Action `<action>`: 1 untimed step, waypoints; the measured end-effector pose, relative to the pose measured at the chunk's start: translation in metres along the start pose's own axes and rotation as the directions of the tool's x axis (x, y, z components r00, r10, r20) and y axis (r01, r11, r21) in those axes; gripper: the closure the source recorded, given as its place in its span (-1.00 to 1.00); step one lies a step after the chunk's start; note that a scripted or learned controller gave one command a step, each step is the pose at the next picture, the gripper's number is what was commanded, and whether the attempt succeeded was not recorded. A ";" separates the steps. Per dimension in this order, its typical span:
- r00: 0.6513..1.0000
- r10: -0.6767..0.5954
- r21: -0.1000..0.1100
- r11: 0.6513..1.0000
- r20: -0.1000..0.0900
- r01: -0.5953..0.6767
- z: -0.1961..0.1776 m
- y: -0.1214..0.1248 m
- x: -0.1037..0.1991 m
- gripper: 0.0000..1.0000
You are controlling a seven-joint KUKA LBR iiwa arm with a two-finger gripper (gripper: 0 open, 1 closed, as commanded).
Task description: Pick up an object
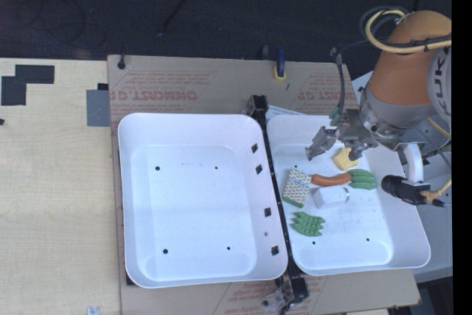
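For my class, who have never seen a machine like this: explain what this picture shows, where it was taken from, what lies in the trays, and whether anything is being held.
One camera looks down at a slant on a bench with two shallow white trays. The left tray sits beside the right tray. The grey and orange shape at the right is a robot arm; its grasping part, the end effector, hangs over the right tray. That tray holds small toys: a carrot with green leaves, a yellow piece, a checked block, a white block and a green leafy piece. Nothing is seen held.

Red printed lettering is showing upside down on the brown board (192, 88), too blurred for reading.
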State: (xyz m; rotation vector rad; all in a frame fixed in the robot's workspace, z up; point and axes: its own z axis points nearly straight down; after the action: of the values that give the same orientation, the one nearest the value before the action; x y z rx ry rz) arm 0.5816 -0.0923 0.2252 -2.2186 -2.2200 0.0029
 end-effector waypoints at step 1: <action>1.000 0.000 0.002 1.000 -0.001 0.000 -0.010 0.000 0.000 1.00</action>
State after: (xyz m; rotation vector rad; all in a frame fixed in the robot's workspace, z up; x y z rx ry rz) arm 0.5815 -0.0927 0.2349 -2.2172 -2.2191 0.0042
